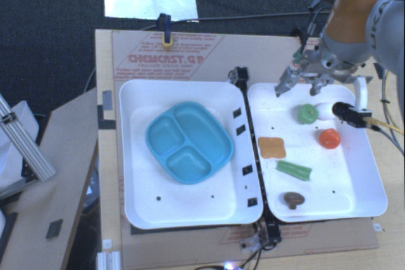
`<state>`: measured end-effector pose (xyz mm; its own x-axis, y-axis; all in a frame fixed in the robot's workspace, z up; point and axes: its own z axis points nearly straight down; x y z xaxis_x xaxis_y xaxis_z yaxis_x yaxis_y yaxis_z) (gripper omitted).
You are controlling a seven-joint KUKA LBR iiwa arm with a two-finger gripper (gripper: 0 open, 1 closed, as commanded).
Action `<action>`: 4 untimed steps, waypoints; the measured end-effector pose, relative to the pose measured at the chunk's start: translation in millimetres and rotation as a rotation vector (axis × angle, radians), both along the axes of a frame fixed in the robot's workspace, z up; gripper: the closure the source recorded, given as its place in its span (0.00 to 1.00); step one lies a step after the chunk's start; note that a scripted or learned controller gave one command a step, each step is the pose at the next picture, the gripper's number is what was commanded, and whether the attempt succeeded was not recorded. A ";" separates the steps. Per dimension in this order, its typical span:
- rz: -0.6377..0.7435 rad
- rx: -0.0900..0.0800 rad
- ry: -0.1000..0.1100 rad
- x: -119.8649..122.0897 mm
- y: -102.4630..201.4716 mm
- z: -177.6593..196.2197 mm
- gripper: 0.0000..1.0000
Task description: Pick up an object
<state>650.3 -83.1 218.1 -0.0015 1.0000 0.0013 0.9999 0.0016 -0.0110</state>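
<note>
The right bin [364, 190] holds several small objects: a green round piece [307, 113], a white piece [324, 110] beside it, a red-orange ball [329, 138], a flat orange square [272, 147], a long green piece [294, 169] and a brown mushroom shape [293, 200]. My gripper [297, 88] hangs over the far edge of this bin, just above and left of the green round piece. Its two fingers are spread apart with nothing between them.
The left bin [142, 205] contains a blue divided plate [188, 141]. A black clip strip [248, 148] runs along the seam between the bins. A blue clamp [165, 29] sits at the bench's far edge. A black cable fitting [348, 113] juts over the right bin.
</note>
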 end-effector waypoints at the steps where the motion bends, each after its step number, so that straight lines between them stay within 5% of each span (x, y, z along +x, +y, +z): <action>1: 0.002 -0.001 -0.012 2.5 0.1 7.7 0.00; 4: -0.001 -0.001 -0.008 -7.5 -1.1 -130.6 0.00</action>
